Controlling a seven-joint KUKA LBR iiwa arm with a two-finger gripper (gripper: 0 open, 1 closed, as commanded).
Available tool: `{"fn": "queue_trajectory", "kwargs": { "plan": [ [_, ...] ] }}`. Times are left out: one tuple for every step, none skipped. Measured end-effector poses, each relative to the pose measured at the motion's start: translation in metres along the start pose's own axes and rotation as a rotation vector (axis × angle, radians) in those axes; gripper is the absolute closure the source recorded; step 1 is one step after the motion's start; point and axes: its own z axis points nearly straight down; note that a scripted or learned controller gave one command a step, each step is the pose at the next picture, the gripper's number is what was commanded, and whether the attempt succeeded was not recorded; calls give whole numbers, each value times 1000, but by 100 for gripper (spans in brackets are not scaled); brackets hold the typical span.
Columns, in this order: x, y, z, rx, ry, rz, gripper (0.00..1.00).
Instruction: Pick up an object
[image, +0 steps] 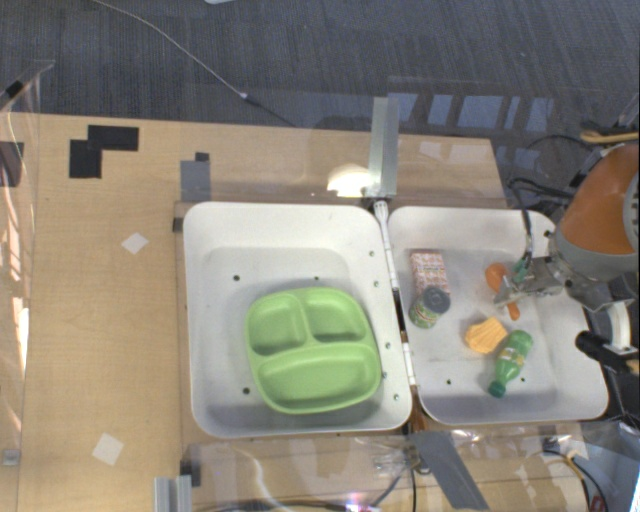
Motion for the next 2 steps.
{"fn": "queue_trajectory", "kwargs": {
  "plan": [
    [40, 33, -44, 14, 5, 191, 100],
    [116, 74, -96, 14, 4, 279, 100]
  ]
}}
